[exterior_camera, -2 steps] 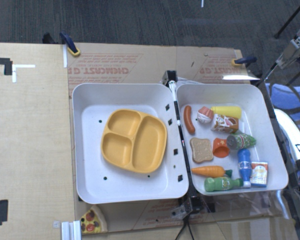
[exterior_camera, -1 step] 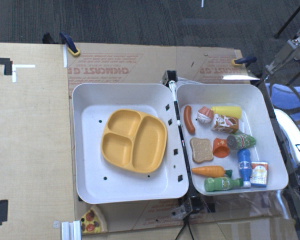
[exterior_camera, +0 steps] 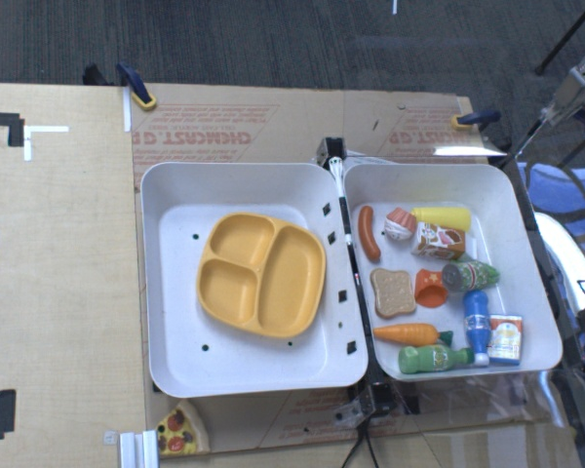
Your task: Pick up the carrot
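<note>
The carrot [exterior_camera: 407,334] is orange with a small green top at its right end. It lies on its side near the front of the right bin [exterior_camera: 526,261], just behind a green bottle [exterior_camera: 434,359] and in front of a slice of toast [exterior_camera: 394,292].
The right bin also holds a sausage [exterior_camera: 370,233], a yellow item [exterior_camera: 442,217], a can [exterior_camera: 439,241], an orange cup [exterior_camera: 430,288], a blue bottle [exterior_camera: 476,326] and a small carton [exterior_camera: 505,339]. In the left bin [exterior_camera: 166,261] sits a yellow divided plate [exterior_camera: 261,273].
</note>
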`<state>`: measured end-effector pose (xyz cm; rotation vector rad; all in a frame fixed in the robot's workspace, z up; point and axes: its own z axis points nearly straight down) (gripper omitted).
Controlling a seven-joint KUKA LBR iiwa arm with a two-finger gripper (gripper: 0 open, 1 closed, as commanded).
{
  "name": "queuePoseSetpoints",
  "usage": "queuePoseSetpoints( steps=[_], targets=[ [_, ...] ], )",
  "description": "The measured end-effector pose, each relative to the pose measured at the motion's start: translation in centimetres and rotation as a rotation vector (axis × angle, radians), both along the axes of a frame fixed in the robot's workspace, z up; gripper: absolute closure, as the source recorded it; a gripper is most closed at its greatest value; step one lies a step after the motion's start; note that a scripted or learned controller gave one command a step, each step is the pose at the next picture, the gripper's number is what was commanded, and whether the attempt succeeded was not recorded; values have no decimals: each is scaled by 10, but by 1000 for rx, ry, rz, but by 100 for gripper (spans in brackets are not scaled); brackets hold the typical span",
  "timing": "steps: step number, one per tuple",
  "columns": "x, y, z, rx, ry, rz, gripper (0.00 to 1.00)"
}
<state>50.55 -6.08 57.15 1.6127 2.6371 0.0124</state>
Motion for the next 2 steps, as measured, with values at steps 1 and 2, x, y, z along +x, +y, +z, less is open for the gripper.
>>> queuePoseSetpoints(
  steps=[1,2],
  targets=[
    [0,0,0,0,0,-1,0],
    [3,0,9,-3,-8,3,100]
  ],
)
